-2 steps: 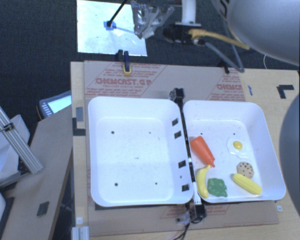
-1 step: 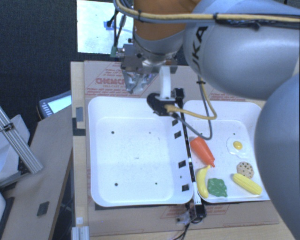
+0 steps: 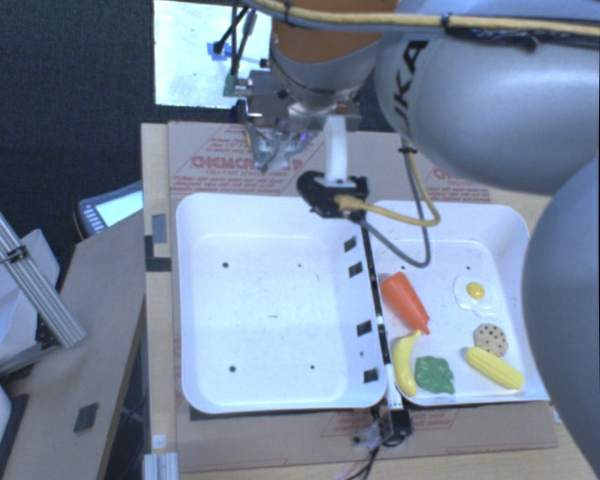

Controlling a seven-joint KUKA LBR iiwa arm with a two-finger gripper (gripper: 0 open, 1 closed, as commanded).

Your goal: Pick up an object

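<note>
Start at your left: the left bin (image 3: 197, 309) sits on the bench (image 3: 103, 309), a shallow white tray showing a few dark specks on its floor. A line of small black tabs runs down the divider (image 3: 370, 300) where it meets the right bin (image 3: 511, 225).

Above the far edge of the left bin, you'll find the hand (image 3: 272, 155) hanging over the printed cardboard (image 3: 216, 159) that lies under both bins, well back from all the toy food. Its metal tips point down at the cardboard, but they blur together at this angle, so you cannot tell whether they are spread or pressed together, and nothing can be made out between them. The grey arm (image 3: 487, 84) fills the upper right, with its orange band (image 3: 328, 28) just above the wrist and a yellow cable (image 3: 403, 217) looping down over the right bin.

Moving right, everything you could pick lies in the right bin. An orange carrot (image 3: 405, 298) lies tilted near the divider. Below it a banana (image 3: 405, 361) rests close against the divider, with a green leafy piece (image 3: 434, 375) touching its right side. Further right you see a fried egg (image 3: 473, 292), then a cookie (image 3: 488, 338) below it, and a corn cob (image 3: 494, 367) lying slanted near the bin's front corner.
</note>
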